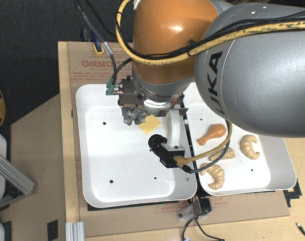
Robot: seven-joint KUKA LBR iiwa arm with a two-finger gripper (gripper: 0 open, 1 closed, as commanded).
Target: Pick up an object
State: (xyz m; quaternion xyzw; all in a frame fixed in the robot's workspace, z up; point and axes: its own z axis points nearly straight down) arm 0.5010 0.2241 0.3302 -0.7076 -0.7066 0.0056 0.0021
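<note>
Cheese wedge [149,124], left bin [99,185], beneath tool [137,115], grip state indiscernible; croissants [250,146], drumstick [213,133] in right bin [283,177].

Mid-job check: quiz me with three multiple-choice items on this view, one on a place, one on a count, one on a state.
1. Where does the yellow cheese wedge lie?
A. in the left bin
B. in the right bin
C. on the cardboard

2. How many croissants are in the right bin?
A. none
B. two
C. five

3. How does the chicken drumstick lie?
A. pinched in the pincer
B. hanging over the bin's rim
C. flat on the bin's floor, apart from the pincer

Key: 1 A, the wedge sits on the left bin's floor just beside the pincer. 2 B, one croissant near the drumstick, another croissant at the near edge. 3 C, it rests in the right bin, untouched.
</note>
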